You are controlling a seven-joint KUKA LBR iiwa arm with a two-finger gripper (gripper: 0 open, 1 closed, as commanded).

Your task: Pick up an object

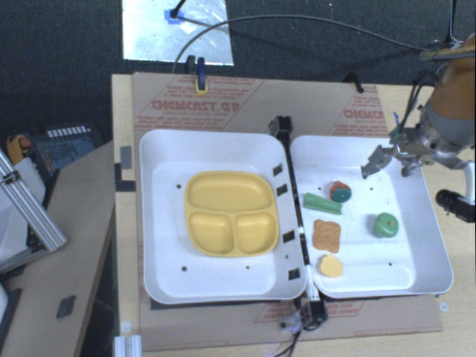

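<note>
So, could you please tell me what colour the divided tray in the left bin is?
Yellow: the divided tray, seen in the camera view.

A dark speckled carpet floor lay behind the worktop, with a shiny square metal sheet on it. A thin black cable arced across. A sheet of printed brown cardboard covered the pale wooden worktop. At left lay a silver aluminium rail.

a yellow divided tray is lying in the left white bin. a blue clamp is gripping the cardboard sheet, and a shiny metal plate is resting on the dark floor behind.
</note>
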